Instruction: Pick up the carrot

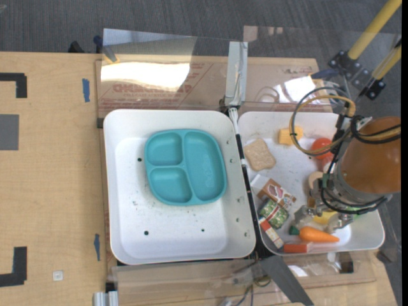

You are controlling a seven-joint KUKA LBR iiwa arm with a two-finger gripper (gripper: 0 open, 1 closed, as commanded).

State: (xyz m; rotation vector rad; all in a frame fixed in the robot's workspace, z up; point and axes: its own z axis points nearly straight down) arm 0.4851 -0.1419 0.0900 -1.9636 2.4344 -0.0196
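An orange carrot (318, 235) with a green stub at its left end lies near the front edge of the right bin (373, 234). The arm, grey with an orange band (376, 155), hangs over the right side of that bin. Its gripper (326, 217) sits low, just above and slightly behind the carrot, with a yellow item right next to it. The wrist hides the fingertips.
The right bin also holds a beige cracker (259, 154), a yellow cheese wedge (289, 135), a red tomato (320, 145) and small printed boxes (275, 204). A teal divided plate (186, 166) rests in the left bin (121, 190). Black cables loop above the wrist.
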